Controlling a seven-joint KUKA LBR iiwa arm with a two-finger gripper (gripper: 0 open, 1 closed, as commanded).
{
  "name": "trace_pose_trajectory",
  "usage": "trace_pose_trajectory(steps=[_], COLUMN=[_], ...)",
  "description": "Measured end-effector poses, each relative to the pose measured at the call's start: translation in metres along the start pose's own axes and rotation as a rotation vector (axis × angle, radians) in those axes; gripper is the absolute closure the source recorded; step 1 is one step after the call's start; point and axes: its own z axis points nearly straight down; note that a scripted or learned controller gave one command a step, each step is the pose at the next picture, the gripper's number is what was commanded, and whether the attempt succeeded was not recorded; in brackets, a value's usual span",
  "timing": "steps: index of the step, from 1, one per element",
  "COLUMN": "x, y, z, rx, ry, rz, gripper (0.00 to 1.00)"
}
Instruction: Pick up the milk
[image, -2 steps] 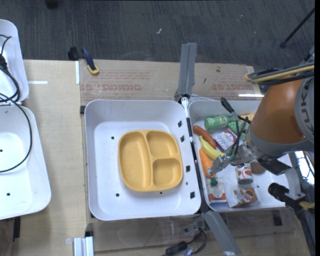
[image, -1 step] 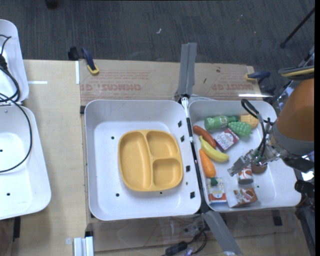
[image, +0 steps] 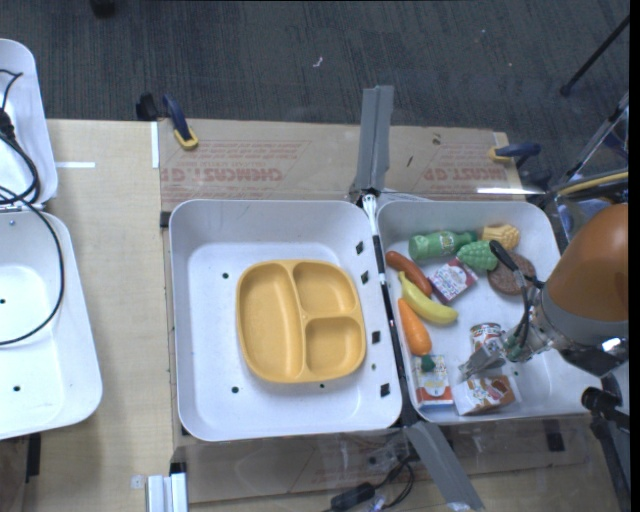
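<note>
Two small white cartons lie at the front of the right bin (image: 545, 405), and the print is too small to tell which is the milk. One carton (image: 433, 380) has green marks and an orange base and lies beside the carrot. The other carton (image: 488, 394), white with red-brown print, lies on its side at the bin's front wall. My gripper (image: 484, 360) hangs low just above that second carton, next to a small can (image: 487, 336). The grey arm with its orange band (image: 598, 265) reaches in from the right and covers the bin's right side.
The right bin also holds a green bottle (image: 440, 244), corn (image: 502, 236), a red sausage (image: 408, 270), a banana (image: 428, 303), a carrot (image: 414, 327), a pink packet (image: 452, 281) and a brown cookie (image: 507, 280). In the left bin (image: 200, 300) lies a yellow divided tray (image: 300, 320).
</note>
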Motion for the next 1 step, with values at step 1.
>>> trace_pose_trajectory(steps=[1], x=[-0.0180], y=[-0.0066], z=[-0.0007], rx=[-0.002], ry=[-0.002], rz=[-0.097], gripper=[0.00])
